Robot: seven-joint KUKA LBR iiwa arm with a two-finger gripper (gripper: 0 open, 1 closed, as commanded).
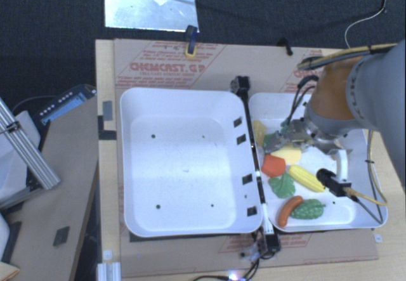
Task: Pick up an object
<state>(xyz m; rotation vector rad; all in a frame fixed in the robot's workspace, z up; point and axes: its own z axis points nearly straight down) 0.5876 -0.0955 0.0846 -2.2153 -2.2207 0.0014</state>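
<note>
Jaws [283, 138] low in right bin [355, 216], toy food [304, 178]

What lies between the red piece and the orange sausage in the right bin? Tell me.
In the camera view, a green leafy piece lies between the red piece and the orange sausage.

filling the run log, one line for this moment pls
arm: over right bin | gripper: low among toy foods | grasp: cannot tell | nearest: red piece, corn | left bin: untouched
</note>
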